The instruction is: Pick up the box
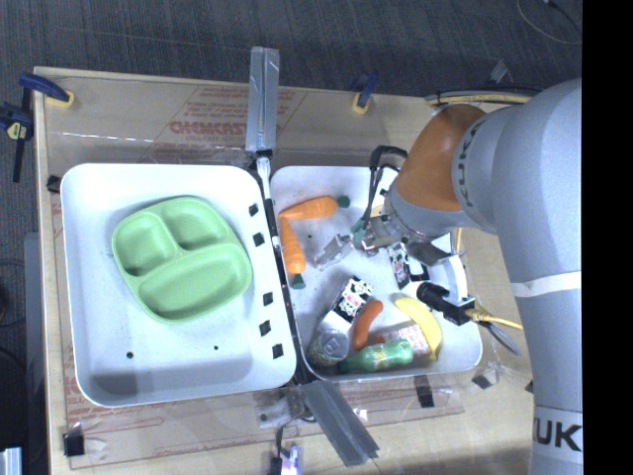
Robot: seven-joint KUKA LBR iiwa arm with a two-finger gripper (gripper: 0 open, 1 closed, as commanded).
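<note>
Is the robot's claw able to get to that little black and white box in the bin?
Probably yes. The box lies on top in the right bin, nothing covering it, and the claw hangs just above it. The hot dog crowds one side.

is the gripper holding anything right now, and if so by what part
Cannot be told: the gripper is low in the right bin near the carrots, with nothing visibly between its fingers.

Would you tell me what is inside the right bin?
The right bin holds two carrots, a banana, a green bottle and a small box; the arm covers its far corner.
</note>
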